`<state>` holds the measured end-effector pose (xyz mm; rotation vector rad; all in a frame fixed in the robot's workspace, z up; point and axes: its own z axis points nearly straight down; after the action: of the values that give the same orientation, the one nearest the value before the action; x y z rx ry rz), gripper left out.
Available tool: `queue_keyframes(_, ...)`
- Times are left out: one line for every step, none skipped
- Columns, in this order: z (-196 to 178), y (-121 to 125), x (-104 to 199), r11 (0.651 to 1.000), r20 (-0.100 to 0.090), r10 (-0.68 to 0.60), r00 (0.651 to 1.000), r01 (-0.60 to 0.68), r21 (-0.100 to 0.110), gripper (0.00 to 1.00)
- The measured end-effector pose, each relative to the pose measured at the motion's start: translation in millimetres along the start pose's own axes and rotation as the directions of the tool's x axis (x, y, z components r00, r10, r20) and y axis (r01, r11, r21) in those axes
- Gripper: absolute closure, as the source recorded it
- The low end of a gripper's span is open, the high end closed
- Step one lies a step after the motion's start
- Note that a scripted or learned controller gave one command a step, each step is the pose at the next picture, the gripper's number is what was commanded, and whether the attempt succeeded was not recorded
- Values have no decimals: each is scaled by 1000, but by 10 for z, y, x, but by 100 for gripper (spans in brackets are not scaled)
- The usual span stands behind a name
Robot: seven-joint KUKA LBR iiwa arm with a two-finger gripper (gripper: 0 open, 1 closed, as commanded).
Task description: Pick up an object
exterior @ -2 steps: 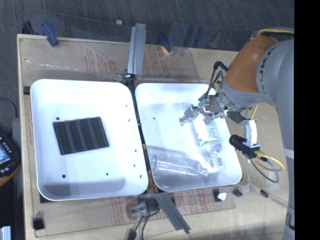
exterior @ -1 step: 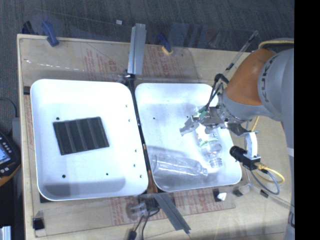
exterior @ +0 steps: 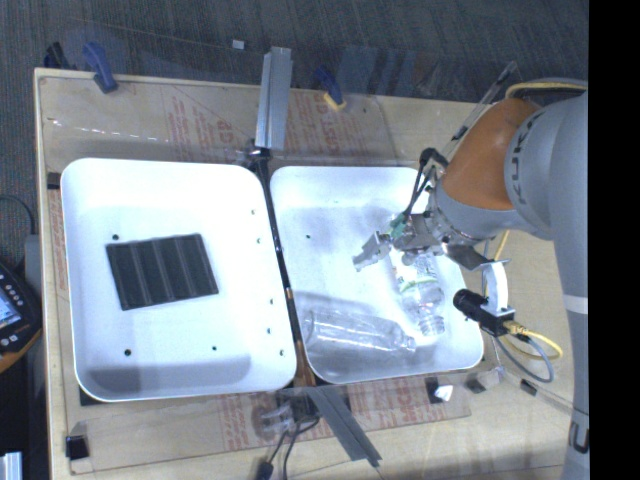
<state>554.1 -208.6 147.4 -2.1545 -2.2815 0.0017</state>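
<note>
1. Clear plastic bottle (exterior: 420,293): lies in the right bin (exterior: 330,208), in its right half, with a label band around its middle and its cap end toward the near rim. The label print is too small to read.
2. Second clear bottle (exterior: 355,330): lies on its side along the near wall of the same bin, just left of and below the first; whether the two touch cannot be told.
3. End effector (exterior: 400,243): sits low over the right bin, directly above the upper end of the first bottle. A grey metal part juts to its left. Whether it is spread or clamped, or has anything between its tips, cannot be told from this view.
4. Arm (exterior: 545,168): grey, with an orange band (exterior: 480,163) above the wrist, entering from the right and bent down over the bin's far right corner. Black and yellow cables hang by the bin's right rim.
5. Left bin (exterior: 90,208): white, shallow, set just beside the right bin, holding a dark ribbed rectangular pad (exterior: 162,270) lying flat left of centre.
6. Tabletop (exterior: 150,118): pale wood-coloured board with faint red printing, not legible. Blue clamps (exterior: 100,68) sit on its far edge, and a grey metal bar (exterior: 272,98) stands above the bins' junction.
7. Surroundings: dark carpeted floor beyond the board.
</note>
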Motion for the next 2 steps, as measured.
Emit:
queue_keyframes(0,-1,-2,1000,0,0,1000,0,0,0)
queue_keyframes(-218,-55,-7,1000,2,-15,1000,15,-3,0)
